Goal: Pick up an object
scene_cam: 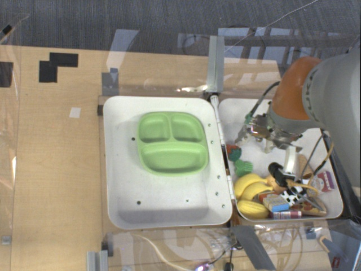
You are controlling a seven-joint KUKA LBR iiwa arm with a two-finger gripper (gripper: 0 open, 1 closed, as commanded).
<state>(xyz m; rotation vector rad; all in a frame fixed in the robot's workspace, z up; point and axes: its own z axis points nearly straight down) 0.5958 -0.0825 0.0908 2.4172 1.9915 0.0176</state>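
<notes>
Claw [269,139] over far half of right bin [237,110], near its middle; open or clenched: cannot tell. Nothing seen held. Bananas [252,193] lie nearer and just left of claw, at bin's near-left corner. Yellow, curved, bunched; long axis roughly left-right. Green toy [243,166] between.

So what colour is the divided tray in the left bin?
Light green divided tray, clearest in the camera view.

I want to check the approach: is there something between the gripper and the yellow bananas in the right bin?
Nothing visible stands between them. The gripper is above bare bin floor, and the bananas lie nearer the camera and uncovered, with a green object just beside them toward the left.
</notes>
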